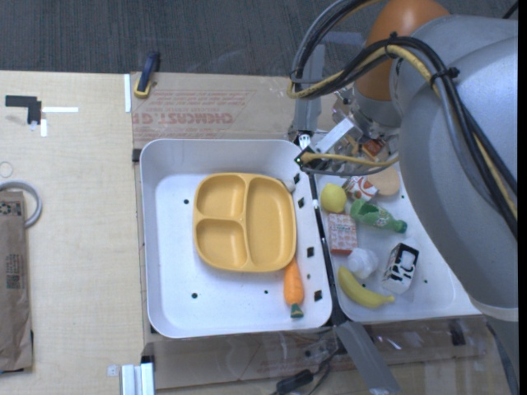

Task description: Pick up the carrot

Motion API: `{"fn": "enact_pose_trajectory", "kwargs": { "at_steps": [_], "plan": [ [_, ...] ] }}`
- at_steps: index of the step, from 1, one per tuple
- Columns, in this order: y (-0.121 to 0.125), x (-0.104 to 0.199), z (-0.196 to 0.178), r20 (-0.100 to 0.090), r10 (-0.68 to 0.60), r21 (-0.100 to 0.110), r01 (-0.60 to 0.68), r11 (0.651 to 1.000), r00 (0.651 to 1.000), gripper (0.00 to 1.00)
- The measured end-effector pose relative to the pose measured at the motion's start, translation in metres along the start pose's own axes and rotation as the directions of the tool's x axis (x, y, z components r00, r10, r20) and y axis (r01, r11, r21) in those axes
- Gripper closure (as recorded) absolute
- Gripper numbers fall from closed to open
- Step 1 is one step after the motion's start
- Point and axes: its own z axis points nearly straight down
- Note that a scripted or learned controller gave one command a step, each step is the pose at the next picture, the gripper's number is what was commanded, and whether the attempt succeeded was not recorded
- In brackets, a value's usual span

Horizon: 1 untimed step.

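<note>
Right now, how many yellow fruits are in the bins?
2: a lemon near the right bin's top, a banana near its bottom edge. The arm may hide more.

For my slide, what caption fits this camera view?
Carrot lies beside the yellow plate in the left bin; arm hangs over the right bin.

Carrot wedged between plate, bin wall
</note>
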Motion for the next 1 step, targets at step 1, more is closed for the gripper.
{"fn": "enact_pose_trajectory", "kwargs": {
  "at_steps": [1],
  "plan": [
    [-0.0120,-0.0015,0.0003,0.003,0.055,0.001,-0.055,0.998,0.998,1.00]
  ]
}}
